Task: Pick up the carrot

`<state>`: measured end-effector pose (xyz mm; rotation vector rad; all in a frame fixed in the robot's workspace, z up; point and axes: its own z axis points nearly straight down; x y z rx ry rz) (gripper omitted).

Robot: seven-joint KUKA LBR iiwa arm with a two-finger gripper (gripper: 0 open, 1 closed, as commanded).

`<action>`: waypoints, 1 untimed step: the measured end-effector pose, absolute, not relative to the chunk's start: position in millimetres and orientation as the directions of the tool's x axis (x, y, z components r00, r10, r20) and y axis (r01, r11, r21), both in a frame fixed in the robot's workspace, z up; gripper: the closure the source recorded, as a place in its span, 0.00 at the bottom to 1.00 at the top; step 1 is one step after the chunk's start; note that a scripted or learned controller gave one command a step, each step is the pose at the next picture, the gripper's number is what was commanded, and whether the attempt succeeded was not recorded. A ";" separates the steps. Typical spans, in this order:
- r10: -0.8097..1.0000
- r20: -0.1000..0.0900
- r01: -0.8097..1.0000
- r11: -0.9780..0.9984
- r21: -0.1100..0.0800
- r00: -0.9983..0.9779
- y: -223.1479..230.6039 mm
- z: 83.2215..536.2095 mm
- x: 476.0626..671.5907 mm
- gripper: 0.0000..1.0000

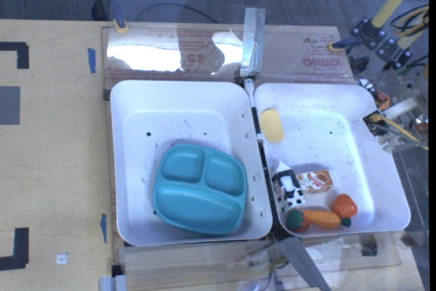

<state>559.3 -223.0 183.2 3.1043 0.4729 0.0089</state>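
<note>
Carrot at the front of the right bin, lying flat.

Carrot [320, 218] rests on the floor of the right bin [381, 167], close along the near wall, its green top pointing toward the left bin [129, 112]. A small red-orange vegetable [345, 205] sits just beside its thin end. A printed packet [315, 181] and a black-and-white toy [289, 190] lie just behind the carrot. A pale yellow oval piece [272, 125] lies well apart from it, by the wall between the bins. A teal divided plate [200, 189] lies in the left bin. Both bins stand on the table [54, 146]. I cannot tell how far open the gripper is or whether it has hold of anything, so places are given by the bins.
</note>
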 end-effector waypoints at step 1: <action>0.297 -0.002 0.297 -0.955 -0.002 0.955 -222.6 179.0 557.2 0.00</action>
